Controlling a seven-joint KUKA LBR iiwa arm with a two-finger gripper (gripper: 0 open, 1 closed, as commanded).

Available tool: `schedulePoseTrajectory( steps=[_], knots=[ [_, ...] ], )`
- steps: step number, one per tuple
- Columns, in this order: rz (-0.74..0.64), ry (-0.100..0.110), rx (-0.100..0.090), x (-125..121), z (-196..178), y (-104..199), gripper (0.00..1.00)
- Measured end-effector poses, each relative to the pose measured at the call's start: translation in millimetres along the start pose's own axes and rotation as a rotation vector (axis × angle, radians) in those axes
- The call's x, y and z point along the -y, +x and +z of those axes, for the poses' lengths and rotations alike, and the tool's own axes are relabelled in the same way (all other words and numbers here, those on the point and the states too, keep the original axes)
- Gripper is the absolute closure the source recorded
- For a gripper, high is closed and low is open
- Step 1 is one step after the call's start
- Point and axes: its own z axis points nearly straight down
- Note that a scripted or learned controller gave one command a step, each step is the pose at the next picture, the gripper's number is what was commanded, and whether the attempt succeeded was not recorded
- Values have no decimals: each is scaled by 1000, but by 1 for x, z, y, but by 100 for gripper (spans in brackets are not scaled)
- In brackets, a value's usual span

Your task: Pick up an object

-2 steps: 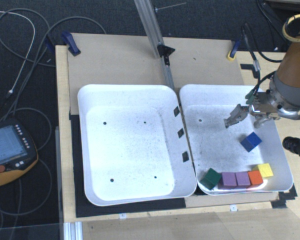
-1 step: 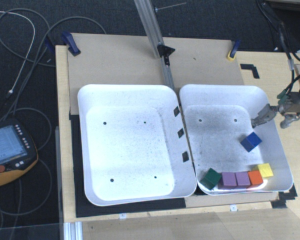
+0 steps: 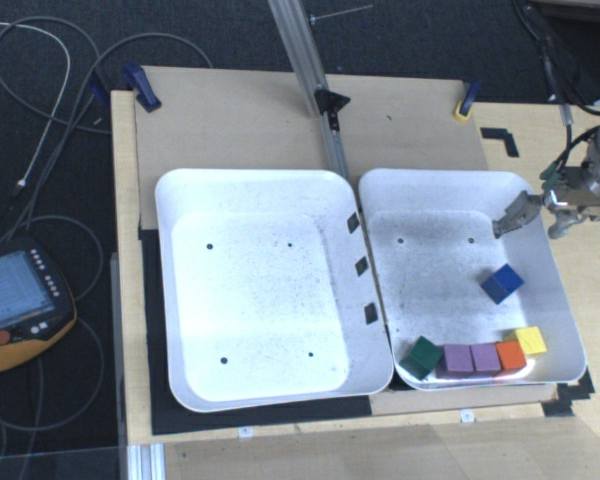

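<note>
From the overhead camera I see the gripper [image 3: 538,218] at the right side of the right bin [image 3: 430,183], hanging over its far right part. One grey finger angles down and left toward the bin floor, the other sits just right of it, and there is clear daylight between them: the claw stands open and has nothing in it.

The nearest candidate is the blue cube [image 3: 502,283]. It lies on the bin floor, alone, toward the near side from the claw and slightly left of it, apart from everything else. It sits turned on a diagonal to the bin walls, so I judge the fingers would need to line up with a pair of its faces, not its corners.

Farther toward the near edge, a row of blocks rests against the bin's near wall: a green cube [image 3: 422,354], a purple block [image 3: 460,358], another purple block [image 3: 486,357], an orange block [image 3: 511,354] and a yellow cube [image 3: 531,342], each touching the next. I reckon they are harder to grasp, packed as they are.

The left bin [image 3: 180,193] lies well apart from the claw.
</note>
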Motion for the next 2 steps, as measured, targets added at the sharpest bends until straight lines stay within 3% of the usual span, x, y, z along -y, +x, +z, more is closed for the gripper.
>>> schedulePoseTrajectory(
  steps=[1, 2],
  knots=[
    [1, -6, 2, 6, 125, -17, 0],
    [1, -42, 24, 25, 134, -5, 0]
  ],
)
